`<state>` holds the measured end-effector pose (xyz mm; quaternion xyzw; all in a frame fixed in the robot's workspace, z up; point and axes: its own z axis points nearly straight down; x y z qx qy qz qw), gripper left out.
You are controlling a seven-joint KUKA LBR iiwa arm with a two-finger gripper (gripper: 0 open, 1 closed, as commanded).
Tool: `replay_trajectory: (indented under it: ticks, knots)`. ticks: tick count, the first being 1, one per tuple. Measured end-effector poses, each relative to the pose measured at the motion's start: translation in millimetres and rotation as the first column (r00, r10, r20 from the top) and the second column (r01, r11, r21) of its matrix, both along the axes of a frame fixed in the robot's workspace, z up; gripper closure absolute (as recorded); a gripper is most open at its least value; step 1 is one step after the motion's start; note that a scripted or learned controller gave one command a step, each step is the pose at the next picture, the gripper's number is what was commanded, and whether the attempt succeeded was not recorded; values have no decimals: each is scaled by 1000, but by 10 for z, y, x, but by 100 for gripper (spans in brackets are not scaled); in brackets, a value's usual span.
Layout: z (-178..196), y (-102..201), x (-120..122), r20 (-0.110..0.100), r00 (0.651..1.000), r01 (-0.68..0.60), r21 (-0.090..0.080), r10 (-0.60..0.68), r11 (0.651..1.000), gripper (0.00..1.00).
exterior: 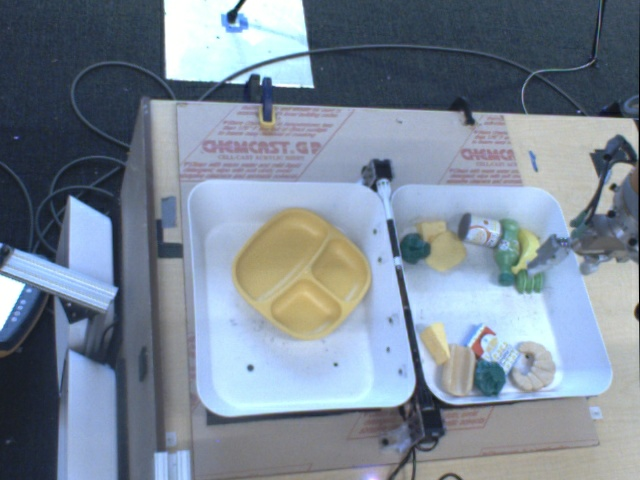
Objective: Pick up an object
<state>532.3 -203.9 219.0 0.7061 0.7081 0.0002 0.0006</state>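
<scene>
The right bin (575,318) holds several toy foods. At its back lie a green broccoli (414,248), yellow pieces (446,253), a small bottle (482,231), a green pepper (510,240) and a yellow banana (527,249). A green pod (526,280) lies just in front of them. My gripper (552,254) reaches in over the bin's right rim, and its tip sits right beside the banana and the green pod. Nothing can be seen held in it.
The left bin (230,368) carries a yellow divided plate (302,271). At the right bin's front lie a cheese wedge (435,343), a bread slice (460,370), a red and white carton (483,341), a dark green piece (489,378) and a doughnut (532,366).
</scene>
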Motion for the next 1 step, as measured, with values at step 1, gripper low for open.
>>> replay_trajectory:
  ticks: [1]
  knots:
    - [-414,415,619,1,1000,-1,0,1,1000,0]
